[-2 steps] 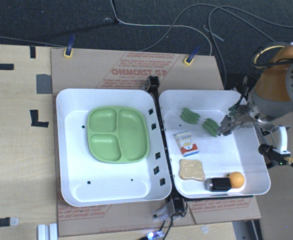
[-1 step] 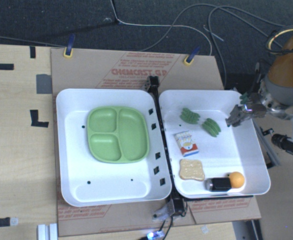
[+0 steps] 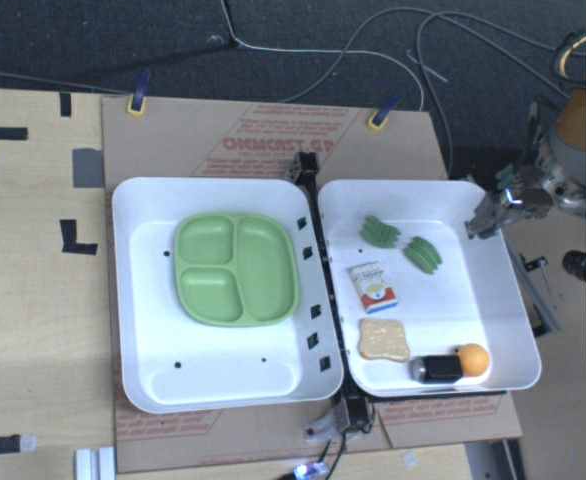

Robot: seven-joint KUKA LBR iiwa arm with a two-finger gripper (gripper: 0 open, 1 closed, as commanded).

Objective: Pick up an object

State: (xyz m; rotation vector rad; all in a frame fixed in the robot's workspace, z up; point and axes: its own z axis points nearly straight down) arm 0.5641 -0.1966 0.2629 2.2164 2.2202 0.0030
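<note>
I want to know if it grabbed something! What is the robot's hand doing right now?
Hand: at the right bin's far right rim, nothing seen in it; open or closed cannot be told.

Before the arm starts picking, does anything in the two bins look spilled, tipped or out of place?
Nothing stands out. The green divided plate lies flat in the left bin. The small items in the right bin lie apart, except the orange ball touching the black object.

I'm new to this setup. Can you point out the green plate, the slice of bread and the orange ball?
green plate (image 3: 238, 269): camera view, centre divider.
slice of bread (image 3: 383, 339): camera view, middle.
orange ball (image 3: 472, 359): camera view, top.
</note>
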